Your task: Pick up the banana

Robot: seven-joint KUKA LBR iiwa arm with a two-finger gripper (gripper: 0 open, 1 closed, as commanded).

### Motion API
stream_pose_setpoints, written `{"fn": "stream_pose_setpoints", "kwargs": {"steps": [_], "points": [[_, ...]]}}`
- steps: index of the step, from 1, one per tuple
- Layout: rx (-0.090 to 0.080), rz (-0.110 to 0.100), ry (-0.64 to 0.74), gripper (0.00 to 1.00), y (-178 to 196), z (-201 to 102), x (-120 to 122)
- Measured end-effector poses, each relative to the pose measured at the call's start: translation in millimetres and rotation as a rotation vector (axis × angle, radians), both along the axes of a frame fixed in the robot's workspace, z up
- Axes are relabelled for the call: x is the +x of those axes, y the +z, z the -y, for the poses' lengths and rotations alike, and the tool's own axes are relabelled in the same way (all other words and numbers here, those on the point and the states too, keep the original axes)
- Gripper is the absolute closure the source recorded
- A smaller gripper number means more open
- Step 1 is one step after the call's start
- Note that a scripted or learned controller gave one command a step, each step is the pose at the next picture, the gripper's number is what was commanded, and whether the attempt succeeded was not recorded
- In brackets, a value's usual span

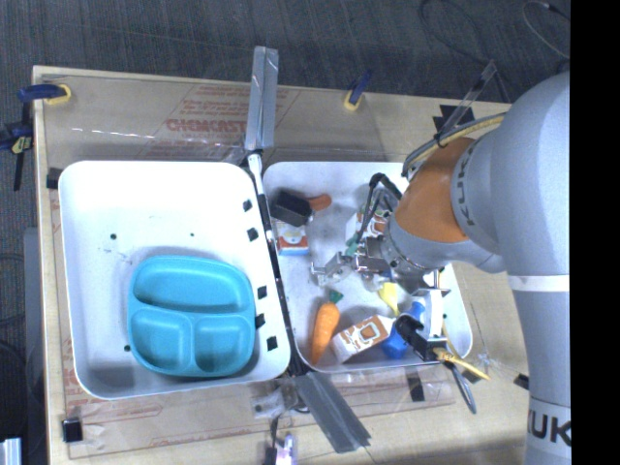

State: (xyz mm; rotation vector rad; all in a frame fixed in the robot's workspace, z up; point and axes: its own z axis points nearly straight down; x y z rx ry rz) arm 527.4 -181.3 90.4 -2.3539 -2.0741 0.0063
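Note:
A small patch of yellow, which I take for the banana [388, 294], shows in the right bin [320, 177], mostly hidden beneath the arm's wrist. My gripper [341, 264] hangs low over the middle of that bin, just left of the yellow patch and above the carrot [325, 328]. Nothing is visibly held in it.
The right bin also holds a black block [290, 205] with a brown piece [320, 201] beside it, a small carton [293, 241], a brown-and-white carton [360, 336] and a blue item [396, 345]. A blue compartment tray [194, 315] lies in the left bin [116, 201].

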Motion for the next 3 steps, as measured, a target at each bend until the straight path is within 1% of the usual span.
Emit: {"fn": "stream_pose_setpoints", "kwargs": {"steps": [1,2,3], "points": [[0.001,0.0,-0.119,0.0,52.2,25.4,-51.4],[0.002,-0.002,-0.116,1.0,61.3,25.1,-50.9],[0.002,-0.002,-0.115,0.0,61.3,25.1,-50.9]]}}
